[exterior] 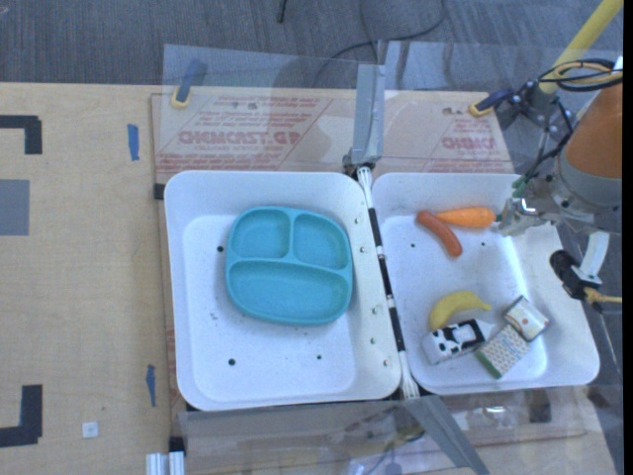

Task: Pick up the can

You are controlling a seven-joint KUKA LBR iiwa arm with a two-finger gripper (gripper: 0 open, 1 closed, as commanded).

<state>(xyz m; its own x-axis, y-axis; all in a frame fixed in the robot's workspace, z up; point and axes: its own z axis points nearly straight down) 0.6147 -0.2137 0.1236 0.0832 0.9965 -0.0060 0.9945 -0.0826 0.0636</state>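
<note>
Where the two shallow white bins sit side by side on the surface, the left bin carries a turquoise divided plate lying flat near its middle. The right bin carries the rest.

The can, black and white in a cow-hide pattern, lies on its side near the front edge of the right bin, towards the front left corner. A yellow banana curves just behind it, close enough that the two seem to touch. To the can's right lies a flat greenish checked packet, and a small white and tan carton sits just behind that packet.

Along the back of the right bin an orange carrot lies crosswise, with a reddish sausage slanting beside its left end.

The arm reaches in over the right bin's back right corner. Its jaws are low at the carrot's right end, well apart from the can, and whether they are open or closed cannot be told at this angle.
</note>
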